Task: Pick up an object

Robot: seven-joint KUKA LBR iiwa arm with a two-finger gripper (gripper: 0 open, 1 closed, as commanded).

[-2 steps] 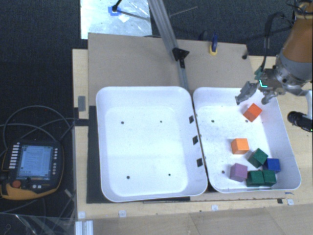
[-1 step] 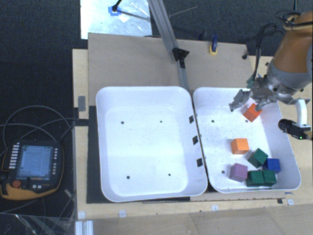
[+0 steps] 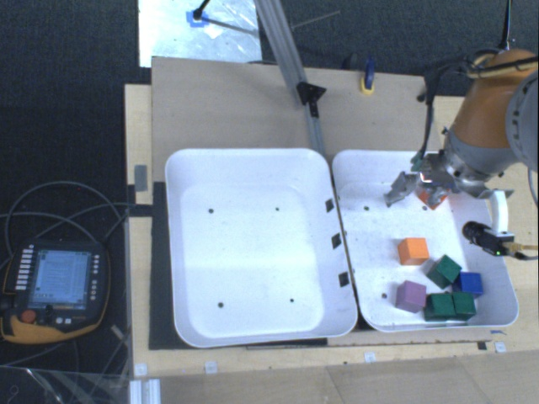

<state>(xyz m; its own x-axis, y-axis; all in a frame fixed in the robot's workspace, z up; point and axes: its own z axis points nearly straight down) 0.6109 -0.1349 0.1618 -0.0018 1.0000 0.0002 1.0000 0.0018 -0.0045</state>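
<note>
Blocks clustered lower right of right bin [image 3: 370, 171]: orange block [image 3: 413, 250], purple block [image 3: 411, 295], green blocks [image 3: 445, 269], blue block [image 3: 470, 283]. Claw [image 3: 418, 187] over upper part of same bin, well apart from cluster. Fingers spread apart. Small red-orange piece [image 3: 434, 197] by claw; cannot tell if gripped. Left bin [image 3: 181, 171] beside.

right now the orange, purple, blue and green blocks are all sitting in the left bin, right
Not quite: the blocks lie in the right bin, not the left one. The camera view shows the orange block, the purple block, the blue block and the green blocks grouped toward its near right corner. The left bin is the one beside it.
</note>
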